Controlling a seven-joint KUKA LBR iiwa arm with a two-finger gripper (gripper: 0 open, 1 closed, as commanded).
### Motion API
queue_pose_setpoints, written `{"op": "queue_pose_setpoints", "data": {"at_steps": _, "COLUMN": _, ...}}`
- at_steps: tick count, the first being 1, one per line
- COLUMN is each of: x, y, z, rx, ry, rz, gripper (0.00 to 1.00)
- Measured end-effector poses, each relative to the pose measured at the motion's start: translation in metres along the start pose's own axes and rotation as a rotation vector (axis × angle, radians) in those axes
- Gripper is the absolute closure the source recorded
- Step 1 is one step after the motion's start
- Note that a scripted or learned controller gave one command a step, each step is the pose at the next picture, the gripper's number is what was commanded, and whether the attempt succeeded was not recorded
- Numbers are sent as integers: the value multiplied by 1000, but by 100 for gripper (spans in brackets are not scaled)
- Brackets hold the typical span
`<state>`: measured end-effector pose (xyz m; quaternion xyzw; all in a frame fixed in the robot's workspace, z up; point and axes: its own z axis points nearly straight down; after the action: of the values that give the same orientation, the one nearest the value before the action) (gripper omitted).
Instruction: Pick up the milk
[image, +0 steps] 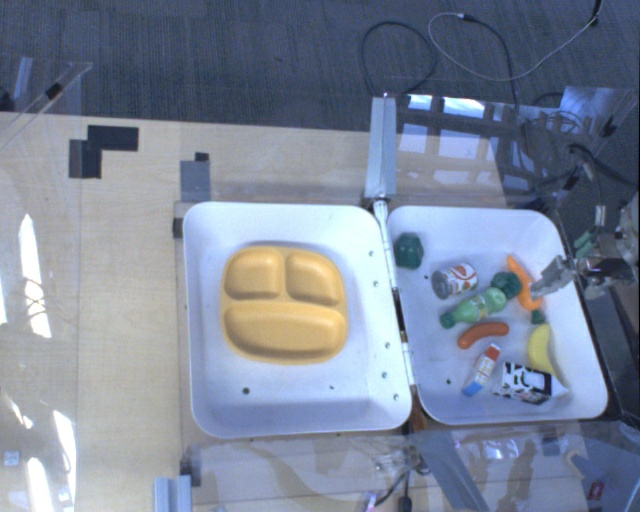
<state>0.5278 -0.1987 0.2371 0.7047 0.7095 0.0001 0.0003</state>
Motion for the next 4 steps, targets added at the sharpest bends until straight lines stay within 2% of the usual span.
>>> {"op": "queue_pose_setpoints", "data": {"at_steps": 1, "x": 40, "y": 81, "z": 55, "rx": -1, "ry": 0, "rz": 226, "gripper": 0}}
{"op": "queue_pose_setpoints", "data": {"at_steps": 2, "x": 78, "y": 94, "z": 124, "rx": -4, "ry": 0, "rz": 225, "gripper": 0}}
{"op": "queue_pose_setpoints", "data": {"at_steps": 3, "x": 86, "y": 52, "z": 149, "rx": -10, "ry": 0, "rz": 137, "gripper": 0}}
{"op": "queue_pose_setpoints", "data": {"at_steps": 4, "x": 87, "y": 55, "z": 138, "rx": -14, "ry": 1, "rz": 135, "gripper": 100}}
